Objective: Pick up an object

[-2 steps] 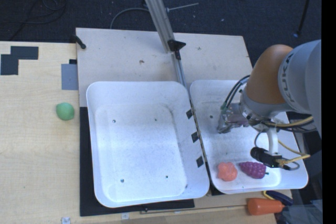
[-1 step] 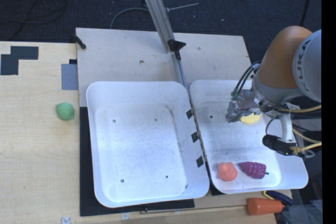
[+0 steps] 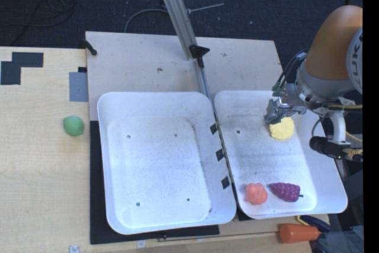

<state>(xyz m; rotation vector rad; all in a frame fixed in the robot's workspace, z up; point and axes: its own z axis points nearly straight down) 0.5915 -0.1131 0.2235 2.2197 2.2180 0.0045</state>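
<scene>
In the right bin [image 3: 331,186], near its top, the end effector [image 3: 277,115] sits right over a yellow toy [image 3: 282,129] and touches its upper edge. I cannot tell its state. A pink toy [image 3: 256,194] and purple grapes [image 3: 286,191] lie near the bottom edge.

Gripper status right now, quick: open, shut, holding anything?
Gripper: down in the right bin, right at the yellow object; whether it is open, shut or gripping cannot be told from this view.
</scene>
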